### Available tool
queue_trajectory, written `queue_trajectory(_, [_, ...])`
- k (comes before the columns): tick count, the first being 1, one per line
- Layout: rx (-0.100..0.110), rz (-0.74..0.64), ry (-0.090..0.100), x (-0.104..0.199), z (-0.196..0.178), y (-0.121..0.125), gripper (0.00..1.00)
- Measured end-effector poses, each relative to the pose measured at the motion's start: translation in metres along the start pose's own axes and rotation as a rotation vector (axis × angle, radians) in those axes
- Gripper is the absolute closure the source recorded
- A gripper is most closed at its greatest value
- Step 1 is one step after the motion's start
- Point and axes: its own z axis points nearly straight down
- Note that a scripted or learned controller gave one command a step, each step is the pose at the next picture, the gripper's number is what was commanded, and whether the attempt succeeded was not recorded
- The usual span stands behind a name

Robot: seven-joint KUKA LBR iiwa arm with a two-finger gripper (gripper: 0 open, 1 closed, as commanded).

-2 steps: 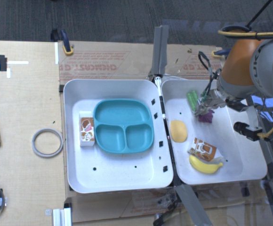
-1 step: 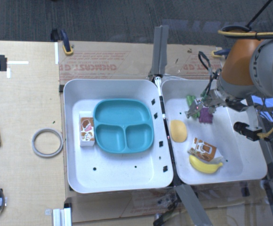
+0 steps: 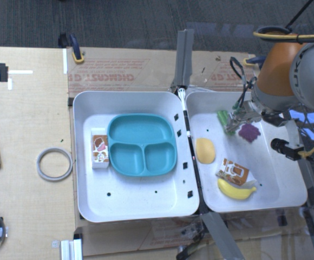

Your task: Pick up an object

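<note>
Touching green object (image 3: 222, 118): claw (image 3: 234, 124).

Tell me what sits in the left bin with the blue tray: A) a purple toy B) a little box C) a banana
B: a little box lies beside the blue tray in the left bin; the banana and purple toy are in the right bin.

Colours, placed from the teal divided plate (image 3: 142, 144): small box (image 3: 100, 150) touching its left, white with brown-red print. In the white bin (image 3: 287, 196) to its right: pale yellow oval (image 3: 205, 150), bright yellow banana (image 3: 236, 190), brown-and-white packet (image 3: 233, 172), purple lump (image 3: 249, 131), green piece (image 3: 223, 118). My arm (image 3: 295, 77): grey, orange band
</note>
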Motion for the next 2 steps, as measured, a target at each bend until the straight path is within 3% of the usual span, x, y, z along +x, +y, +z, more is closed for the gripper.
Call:
queue_trajectory(1, [0.006, -0.026, 0.004, 0.005, 0.021, -0.004, 1.00])
queue_trajectory(2, [0.006, -0.128, 0.005, 0.003, 0.021, -0.032, 1.00])
